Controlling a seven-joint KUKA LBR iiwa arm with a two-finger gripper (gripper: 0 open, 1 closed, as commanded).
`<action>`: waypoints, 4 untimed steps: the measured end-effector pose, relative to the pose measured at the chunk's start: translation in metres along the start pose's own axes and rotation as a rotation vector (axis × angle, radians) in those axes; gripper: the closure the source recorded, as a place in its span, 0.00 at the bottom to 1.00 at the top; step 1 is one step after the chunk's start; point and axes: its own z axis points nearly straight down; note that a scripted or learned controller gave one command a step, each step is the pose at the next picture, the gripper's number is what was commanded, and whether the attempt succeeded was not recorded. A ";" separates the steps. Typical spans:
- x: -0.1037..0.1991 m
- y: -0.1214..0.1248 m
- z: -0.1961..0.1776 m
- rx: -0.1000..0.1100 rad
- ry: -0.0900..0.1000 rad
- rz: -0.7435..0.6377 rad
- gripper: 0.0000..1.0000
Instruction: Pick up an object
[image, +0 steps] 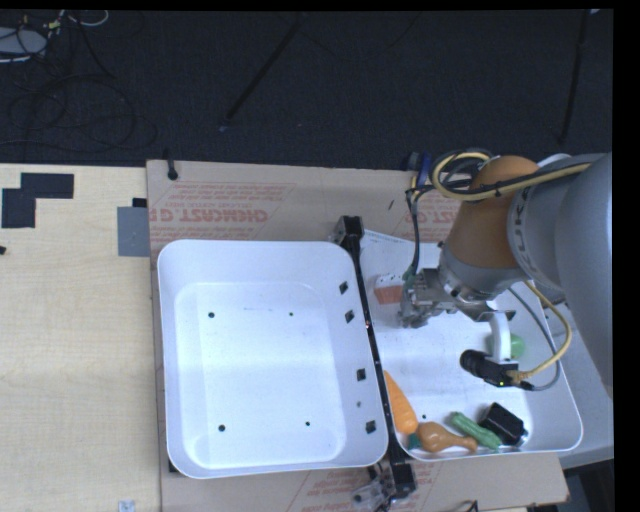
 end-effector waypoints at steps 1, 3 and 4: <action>0.006 -0.009 0.010 0.001 0.000 -0.002 1.00; 0.175 -0.041 -0.089 -0.003 0.002 -0.015 1.00; 0.156 -0.001 -0.090 -0.003 -0.001 -0.005 1.00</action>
